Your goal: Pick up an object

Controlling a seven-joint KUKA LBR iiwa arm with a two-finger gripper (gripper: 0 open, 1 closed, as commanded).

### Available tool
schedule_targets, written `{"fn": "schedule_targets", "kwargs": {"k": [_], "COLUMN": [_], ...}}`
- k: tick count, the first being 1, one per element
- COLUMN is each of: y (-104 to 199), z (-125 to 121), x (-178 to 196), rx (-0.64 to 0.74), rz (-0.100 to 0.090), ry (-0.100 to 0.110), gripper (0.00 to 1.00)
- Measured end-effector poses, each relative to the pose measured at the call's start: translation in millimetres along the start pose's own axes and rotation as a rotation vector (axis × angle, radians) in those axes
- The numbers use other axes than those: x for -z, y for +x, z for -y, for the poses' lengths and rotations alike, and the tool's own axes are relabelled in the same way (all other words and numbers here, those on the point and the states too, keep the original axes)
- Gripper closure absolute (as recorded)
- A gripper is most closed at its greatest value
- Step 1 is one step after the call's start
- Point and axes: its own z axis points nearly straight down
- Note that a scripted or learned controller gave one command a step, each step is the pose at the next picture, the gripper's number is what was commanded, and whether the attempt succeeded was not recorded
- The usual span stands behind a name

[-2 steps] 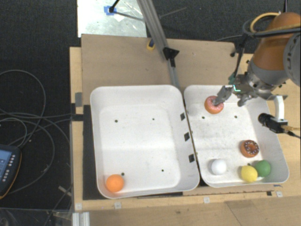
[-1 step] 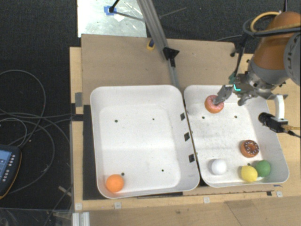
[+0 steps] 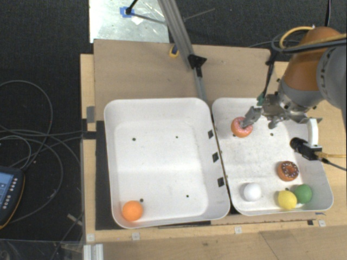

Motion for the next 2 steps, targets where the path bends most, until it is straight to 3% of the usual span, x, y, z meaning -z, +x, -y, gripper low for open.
{"fn": "schedule_targets", "kwargs": {"k": [1, 2], "y": [-9, -9], "z": [0, -1], "x": [-48, -72], "rx": [-0.003, -0.002], "rz": [0.000, 0.001], "ry": [0.001, -0.004], "gripper": [0.00, 0.00]}}
